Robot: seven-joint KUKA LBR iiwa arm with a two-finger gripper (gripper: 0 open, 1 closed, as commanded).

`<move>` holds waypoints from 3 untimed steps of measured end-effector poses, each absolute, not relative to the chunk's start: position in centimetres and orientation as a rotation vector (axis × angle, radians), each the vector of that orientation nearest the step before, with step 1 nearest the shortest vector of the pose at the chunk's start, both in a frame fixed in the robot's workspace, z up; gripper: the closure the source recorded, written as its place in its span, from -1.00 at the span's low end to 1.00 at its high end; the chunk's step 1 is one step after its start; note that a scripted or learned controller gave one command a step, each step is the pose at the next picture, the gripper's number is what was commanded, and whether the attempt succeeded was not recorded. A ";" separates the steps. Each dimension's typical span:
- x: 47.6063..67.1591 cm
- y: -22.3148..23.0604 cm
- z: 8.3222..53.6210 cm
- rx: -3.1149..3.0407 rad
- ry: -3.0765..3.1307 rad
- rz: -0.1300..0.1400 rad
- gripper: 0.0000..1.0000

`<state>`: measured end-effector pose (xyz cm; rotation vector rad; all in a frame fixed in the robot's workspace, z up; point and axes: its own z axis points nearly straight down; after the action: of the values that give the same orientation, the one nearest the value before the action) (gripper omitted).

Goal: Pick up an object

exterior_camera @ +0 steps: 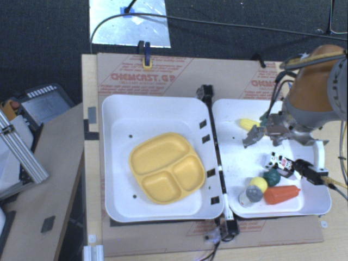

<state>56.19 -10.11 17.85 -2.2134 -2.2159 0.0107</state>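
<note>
Two shallow white bins sit side by side on a counter (89,162) lined with cardboard. The left bin (117,145) holds one thing — a yellow tray (166,167) with three compartments, lying flat and turned at a slant near the bin's middle. The right bin (231,162) holds several small objects. A yellow banana-like piece (248,124) lies toward the far side, just beside the gripper. Clustered along the near edge are an orange carrot-shaped toy (281,194), a yellow ball (259,184), a dark green round object (271,176) and a small grey cylinder (253,193), all close together, some touching. A small black-and-white item (282,161) lies just behind the green one. The grey arm (315,97), with its orange band, reaches in from the right and bends down over the right bin. Its gripper (258,135) hangs low above the bin floor beside the yellow piece; whether it is spread or closed cannot be told, and nothing is visibly caught in it.
</note>
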 end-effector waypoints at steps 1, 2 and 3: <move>56.5 -10.1 18.5 -2.219 -2.226 -0.002 -1.00; 57.4 -9.6 13.0 -2.215 -2.224 0.002 -1.00; 57.4 -9.6 8.2 -2.218 -2.222 0.002 -1.00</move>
<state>57.37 -9.59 8.18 -2.2176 -2.2215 0.0025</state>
